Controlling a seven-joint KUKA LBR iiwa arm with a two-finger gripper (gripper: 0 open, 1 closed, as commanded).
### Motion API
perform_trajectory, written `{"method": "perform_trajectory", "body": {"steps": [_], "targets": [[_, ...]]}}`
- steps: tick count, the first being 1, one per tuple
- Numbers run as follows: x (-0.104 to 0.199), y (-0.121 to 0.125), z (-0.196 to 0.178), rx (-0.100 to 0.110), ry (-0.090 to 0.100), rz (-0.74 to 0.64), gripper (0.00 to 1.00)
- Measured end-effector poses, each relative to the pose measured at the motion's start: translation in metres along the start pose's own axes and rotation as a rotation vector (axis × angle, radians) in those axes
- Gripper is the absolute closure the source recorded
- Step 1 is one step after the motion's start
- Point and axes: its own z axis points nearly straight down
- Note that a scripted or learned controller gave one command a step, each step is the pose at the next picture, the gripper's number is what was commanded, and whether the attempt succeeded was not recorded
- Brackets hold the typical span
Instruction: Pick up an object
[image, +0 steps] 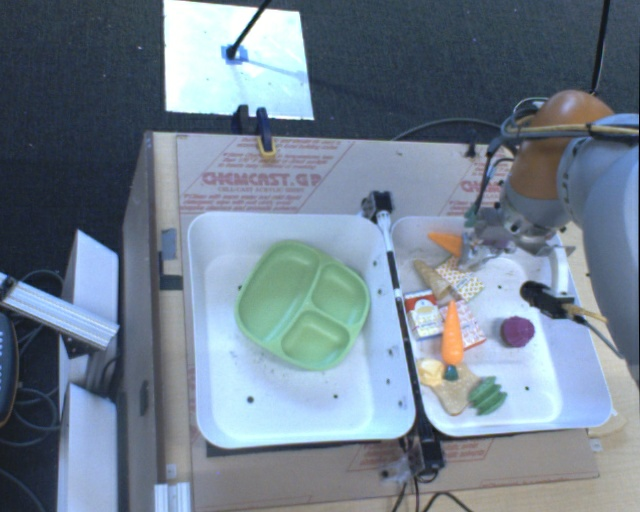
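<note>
The gripper (478, 243), its grasp seemingly hidden, hovers at the right white bin's (585, 400) crowded far edge; the left white bin (215, 400) holds a green divided plastic plate (303, 303)

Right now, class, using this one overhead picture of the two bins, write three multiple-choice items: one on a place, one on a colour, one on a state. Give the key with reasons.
1. Where does the green divided plate lie?
A. In the left bin
B. In the right bin
C. On the floor

2. What colour is the small round ball in the right bin?
A. Yellow
B. Purple
C. White

3. How does the toy carrot lie?
A. Hanging from the claw
B. Inside the plate
C. Flat on the bin floor, across the small red and white card

Key: 1 A, the plate sits in the left bin. 2 B, the ball is dark purple. 3 C, the carrot rests on the card, apart from the claw at the bin's far edge.
</note>
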Motion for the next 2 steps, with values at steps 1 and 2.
{"method": "perform_trajectory", "body": {"steps": [1,2], "targets": [[0.0013,0.0013,-0.0007,-0.005,0.001,-0.002,0.00],[-0.0008,0.0054,0.0070,-0.019,0.005,-0.007,0.00]]}}
